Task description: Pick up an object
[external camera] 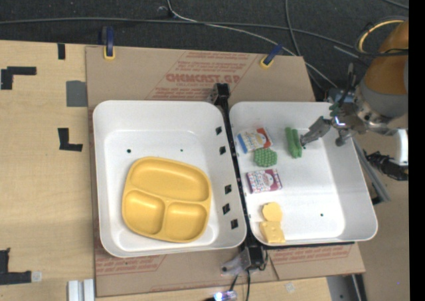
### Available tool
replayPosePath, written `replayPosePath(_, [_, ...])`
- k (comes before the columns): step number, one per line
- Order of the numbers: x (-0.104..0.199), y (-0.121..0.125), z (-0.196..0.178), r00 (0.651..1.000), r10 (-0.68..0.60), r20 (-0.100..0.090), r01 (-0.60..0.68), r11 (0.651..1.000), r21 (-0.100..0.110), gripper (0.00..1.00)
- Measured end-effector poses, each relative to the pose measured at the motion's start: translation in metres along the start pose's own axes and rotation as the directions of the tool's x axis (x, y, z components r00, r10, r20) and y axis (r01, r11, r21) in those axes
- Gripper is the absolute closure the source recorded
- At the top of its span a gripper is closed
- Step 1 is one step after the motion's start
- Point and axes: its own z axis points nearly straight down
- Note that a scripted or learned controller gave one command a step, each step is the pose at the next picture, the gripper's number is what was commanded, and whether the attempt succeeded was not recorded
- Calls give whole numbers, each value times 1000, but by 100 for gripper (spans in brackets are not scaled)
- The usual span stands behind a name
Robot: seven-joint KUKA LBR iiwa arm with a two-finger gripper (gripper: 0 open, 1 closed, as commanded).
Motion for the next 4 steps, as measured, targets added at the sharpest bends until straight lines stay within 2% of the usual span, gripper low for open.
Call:
replayPosePath(1, [7, 2, 63, 1000, -1, 0, 1, 1000, 1, 0])
replayPosePath(2, [7, 2, 100, 1000, 0, 3, 0, 1000, -6, 0])
replayPosePath(3, [7, 4, 87, 1000, -1, 5, 1, 1000, -10, 100])
replayPosePath(4, [2, 5, 25, 1000, 1, 2, -1, 1000, -10, 100])
